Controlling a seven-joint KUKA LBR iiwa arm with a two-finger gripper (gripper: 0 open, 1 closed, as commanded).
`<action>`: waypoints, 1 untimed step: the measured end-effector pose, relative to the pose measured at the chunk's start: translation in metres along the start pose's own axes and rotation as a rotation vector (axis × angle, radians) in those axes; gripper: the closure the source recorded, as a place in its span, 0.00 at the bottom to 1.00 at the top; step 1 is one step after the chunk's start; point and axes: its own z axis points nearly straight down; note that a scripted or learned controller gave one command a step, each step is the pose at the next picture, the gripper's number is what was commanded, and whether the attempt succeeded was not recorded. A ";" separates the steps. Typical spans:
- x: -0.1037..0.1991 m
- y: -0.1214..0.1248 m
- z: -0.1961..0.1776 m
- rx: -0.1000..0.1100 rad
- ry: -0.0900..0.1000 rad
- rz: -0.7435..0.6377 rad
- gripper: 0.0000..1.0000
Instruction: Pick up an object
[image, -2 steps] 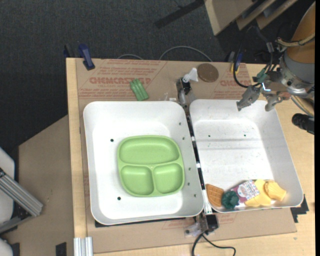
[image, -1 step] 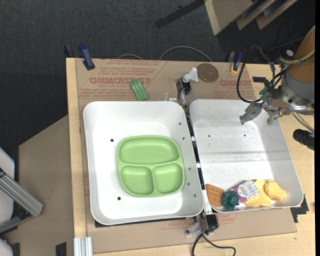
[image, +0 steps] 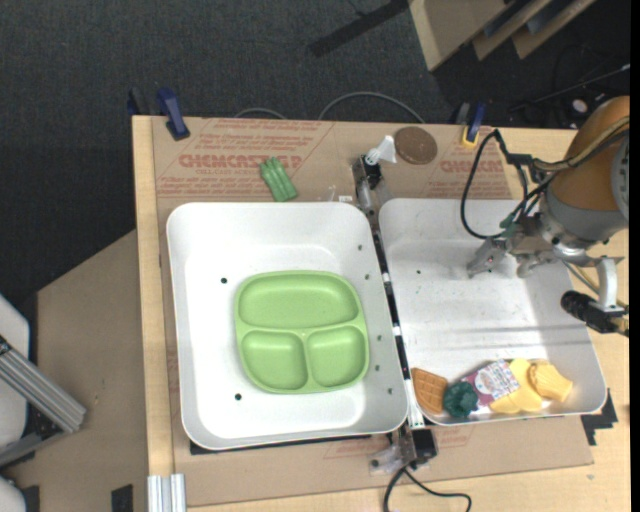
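The gripper (image: 507, 258) hangs over the far half of the right bin (image: 440, 300), its 2 fingers spread with nothing between them. The objects (image: 495, 388) lie heaped against that bin's near edge, well apart from the gripper: a waffle-like piece, a dark green item, a pink packet, yellow pieces. A green divided plate (image: 300, 331) sits in the left bin (image: 200, 300).

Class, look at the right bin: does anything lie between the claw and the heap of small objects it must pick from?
Nothing visible does. The claw hangs over the right bin's far part; the heap of small objects lies against its near wall, with bare white floor between.
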 end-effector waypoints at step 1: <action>-0.025 0.034 -0.014 -0.014 -0.005 -0.003 0.00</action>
